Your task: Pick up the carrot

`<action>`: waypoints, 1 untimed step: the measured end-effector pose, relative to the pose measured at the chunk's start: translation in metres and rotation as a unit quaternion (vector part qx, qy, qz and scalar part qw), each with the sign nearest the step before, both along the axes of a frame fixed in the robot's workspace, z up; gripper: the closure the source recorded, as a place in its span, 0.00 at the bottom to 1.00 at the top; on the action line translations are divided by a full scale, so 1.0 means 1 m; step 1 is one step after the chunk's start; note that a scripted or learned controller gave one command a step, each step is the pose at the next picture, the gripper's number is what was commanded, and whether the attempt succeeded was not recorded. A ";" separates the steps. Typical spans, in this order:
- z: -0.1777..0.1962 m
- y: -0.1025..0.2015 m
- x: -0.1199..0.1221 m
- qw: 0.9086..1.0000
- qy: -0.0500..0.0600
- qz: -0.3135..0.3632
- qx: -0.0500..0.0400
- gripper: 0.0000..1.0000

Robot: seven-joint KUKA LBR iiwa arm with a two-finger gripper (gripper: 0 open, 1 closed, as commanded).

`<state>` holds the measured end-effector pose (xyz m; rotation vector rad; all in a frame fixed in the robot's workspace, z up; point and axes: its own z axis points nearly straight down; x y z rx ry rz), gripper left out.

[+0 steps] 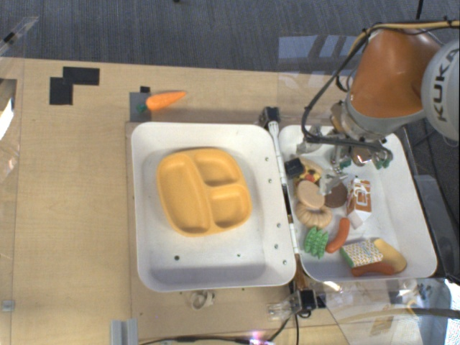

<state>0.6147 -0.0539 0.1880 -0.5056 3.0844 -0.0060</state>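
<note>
The carrot point(165, 100) lies on the bare wooden bench, outside both bins, just beyond the far edge of the left bin point(144, 192) near that bin's far left corner, and its green top end sits against a small dark block point(139, 105) fixed to the bench. Its long axis runs roughly parallel to that far edge, tilted a little, with the orange tip pointing toward the right bin's side and the green end toward the bench's left. The gripper point(338, 175) hangs over the far half of the right bin point(420, 236), among a clutter of toy food, so the carrot lies well apart from it, across the whole width of the left bin and further toward the bench's far edge. The arm point(392, 70) comes in over the right bin's far right corner, its orange band above the wrist, the wrist pointing roughly straight down and cables looping beside it. Whether the jaws stand apart or together I cannot tell, because the wrist body and the objects beneath hide them. A yellow divided plate point(204, 190) rests in the middle of the left bin, between the gripper and the carrot's side of the bench. Judging from this layout, the coming move calls for a long traverse over the left bin, then closing across the carrot's short width
</note>
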 end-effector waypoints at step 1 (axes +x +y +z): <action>0.013 0.097 -0.033 0.996 0.003 -0.087 0.005 0.00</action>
